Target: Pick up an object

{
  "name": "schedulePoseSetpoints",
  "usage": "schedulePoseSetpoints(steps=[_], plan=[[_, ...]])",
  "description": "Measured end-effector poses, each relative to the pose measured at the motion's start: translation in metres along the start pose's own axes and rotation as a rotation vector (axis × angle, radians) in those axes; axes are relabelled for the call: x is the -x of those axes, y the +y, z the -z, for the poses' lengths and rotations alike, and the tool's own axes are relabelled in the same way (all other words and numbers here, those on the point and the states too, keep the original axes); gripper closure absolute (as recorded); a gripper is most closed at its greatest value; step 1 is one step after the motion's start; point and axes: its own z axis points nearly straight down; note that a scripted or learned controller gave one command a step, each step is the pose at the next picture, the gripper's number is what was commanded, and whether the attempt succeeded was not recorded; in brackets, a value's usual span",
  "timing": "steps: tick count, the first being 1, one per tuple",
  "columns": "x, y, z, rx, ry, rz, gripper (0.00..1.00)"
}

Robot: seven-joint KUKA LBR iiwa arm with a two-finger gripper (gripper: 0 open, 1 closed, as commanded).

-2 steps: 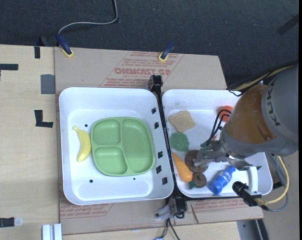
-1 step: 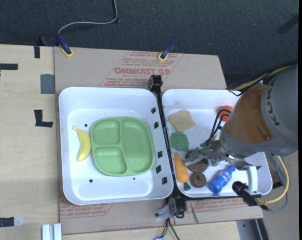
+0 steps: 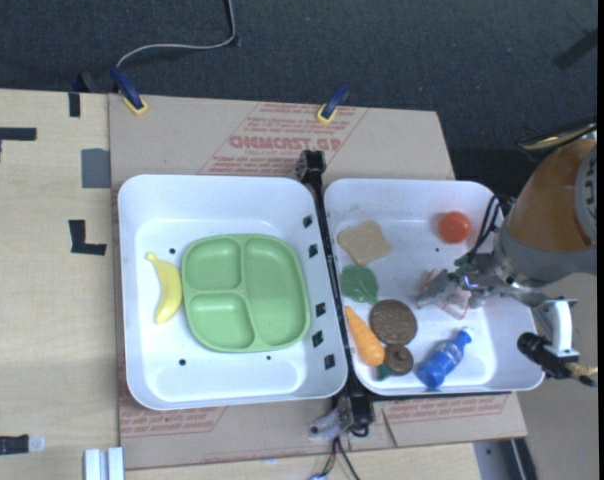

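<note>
Nothing lifted as yet: every candidate object lying on the floor of the right bin, taken here as the landmark. Near that bin's middle, a brown disc; just toward its front edge, a smaller dark round piece. Along its left wall, an orange carrot, with a green leafy piece just behind and a tan slice of bread further back. At the front, toward the right, a blue bottle lying tilted. Near the back right corner, a red-orange ball. Gripper low over the bin's right half, between ball and bottle, close to the disc but apart from it; finger state impossible to make out, nothing visibly held between them. Beyond the bin's left wall, the left bin, carrying a green divided tray and a banana. Judged early: approach seemingly under way, grasp and lift both outstanding, choice of object not evident.
</note>
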Motion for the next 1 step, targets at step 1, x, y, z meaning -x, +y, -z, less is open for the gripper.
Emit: schedulePoseSetpoints(steps=[1], plan=[[-0.0039,0.0411,-0.0380,0.008,-0.005,0.000,0.00]])
